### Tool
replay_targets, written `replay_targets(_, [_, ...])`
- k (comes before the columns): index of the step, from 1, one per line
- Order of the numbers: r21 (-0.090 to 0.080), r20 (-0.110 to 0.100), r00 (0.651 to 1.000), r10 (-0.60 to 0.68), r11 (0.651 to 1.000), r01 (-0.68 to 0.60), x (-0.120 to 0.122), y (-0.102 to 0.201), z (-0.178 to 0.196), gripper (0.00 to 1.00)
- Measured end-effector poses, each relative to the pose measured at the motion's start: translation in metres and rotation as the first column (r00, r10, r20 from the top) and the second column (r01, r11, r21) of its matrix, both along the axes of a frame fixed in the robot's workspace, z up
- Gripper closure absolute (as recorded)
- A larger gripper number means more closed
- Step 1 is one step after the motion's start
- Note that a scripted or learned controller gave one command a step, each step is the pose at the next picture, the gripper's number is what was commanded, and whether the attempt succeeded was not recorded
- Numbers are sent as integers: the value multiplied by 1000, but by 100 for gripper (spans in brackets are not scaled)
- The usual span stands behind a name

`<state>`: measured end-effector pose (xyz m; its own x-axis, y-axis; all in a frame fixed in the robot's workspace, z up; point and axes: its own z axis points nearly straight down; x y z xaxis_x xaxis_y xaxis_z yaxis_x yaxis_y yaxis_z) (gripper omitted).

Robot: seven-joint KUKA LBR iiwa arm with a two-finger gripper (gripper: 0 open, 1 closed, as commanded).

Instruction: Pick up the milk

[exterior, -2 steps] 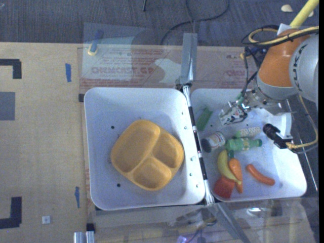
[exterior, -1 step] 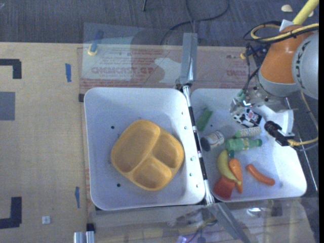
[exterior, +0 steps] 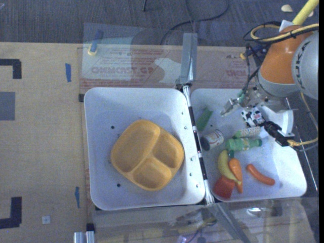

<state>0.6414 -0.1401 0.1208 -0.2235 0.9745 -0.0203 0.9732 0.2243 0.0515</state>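
The milk point(exterior: 251, 116), a small carton with black-and-white cow patches, sits in the upper part of the right bin point(exterior: 298, 182), near its far wall and just under the arm's wrist; the gripper point(exterior: 242, 104) hovers right above and slightly left of it, and whether it is released or clenched cannot be told from this slant, nor is the carton seen grasped. Just below the milk lies a green bottle point(exterior: 243, 144), with a pale can point(exterior: 213, 137) to its left; further down are a banana point(exterior: 224, 164), a carrot point(exterior: 235, 172), a red pepper point(exterior: 224, 187) and an orange sausage point(exterior: 260, 174). The left bin point(exterior: 96, 135) holds a yellow divided tray point(exterior: 147, 154), well apart from the work. To do the step well, the arm likely needs to centre over the carton, shifting a little right; it should descend straight, close across the carton's narrower sides, and keep clear of the bottle so nothing is nudged; a lift should wait until the carton is squarely gripped.
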Motion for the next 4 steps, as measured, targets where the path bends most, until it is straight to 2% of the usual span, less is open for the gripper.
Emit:
replay_targets(1, [7, -51, 998, -37, 999, 38, -17, -40, 80, 0])
replay_targets(2, [7, -50, 975, -214, 977, 215, 21, -51, 43, 0])
replay_targets(3, [12, -48, 995, -82, 996, 83, 4, -76, -24, 0])
replay_targets(4, [15, -66, 997, -48, 999, 49, 24, -68, -33, 0])
